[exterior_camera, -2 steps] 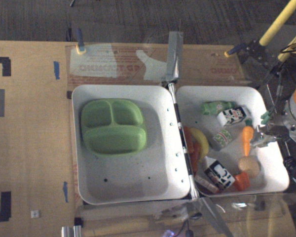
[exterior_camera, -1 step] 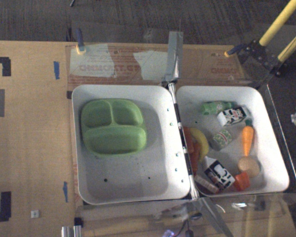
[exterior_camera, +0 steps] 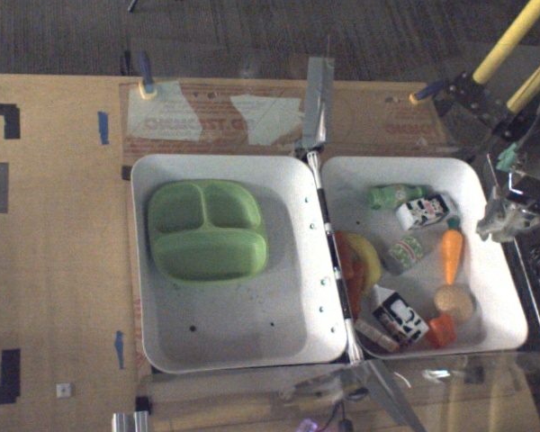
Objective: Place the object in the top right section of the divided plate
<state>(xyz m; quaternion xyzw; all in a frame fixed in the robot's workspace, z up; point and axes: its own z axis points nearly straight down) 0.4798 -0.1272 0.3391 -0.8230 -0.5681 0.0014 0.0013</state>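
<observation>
A green divided plate lies in the upper left part of the left bin, with two small sections at its far side and one large section nearer me. Nothing lies on the plate. The gripper hangs at the right rim of the right bin, just right of an orange carrot. It is dim and partly cut off by the frame's edge, and I see nothing held in it. Loose objects fill the right bin.
In the right bin lie a green bottle, a cow-patterned carton, a grey-green can, a banana, a black-and-white carton and a tan round piece. A raised divider separates the bins.
</observation>
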